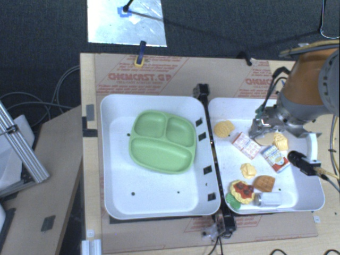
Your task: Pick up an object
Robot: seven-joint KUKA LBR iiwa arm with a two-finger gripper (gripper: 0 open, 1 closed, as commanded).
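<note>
My gripper (260, 128) hangs low over the right bin (223, 106), just right of a pink and white carton (245, 144) and left of a yellow toy food piece (281, 141). A second red and white carton (275, 158) lies below it. A yellow cookie-like piece (223, 128) lies at the bin's upper left. Near the front sit a small yellow piece (248, 170), a brown bread slice (264, 183), a pizza slice on a green base (241, 192) and a pale clear item (270, 198).
The left bin (114, 142) holds a green divided plate (162, 141). A black divider with clips (208, 142) runs between the bins. The grey arm with its orange band (311, 84) reaches in from the right, and a black fitting (302, 163) juts over the right bin's edge.
</note>
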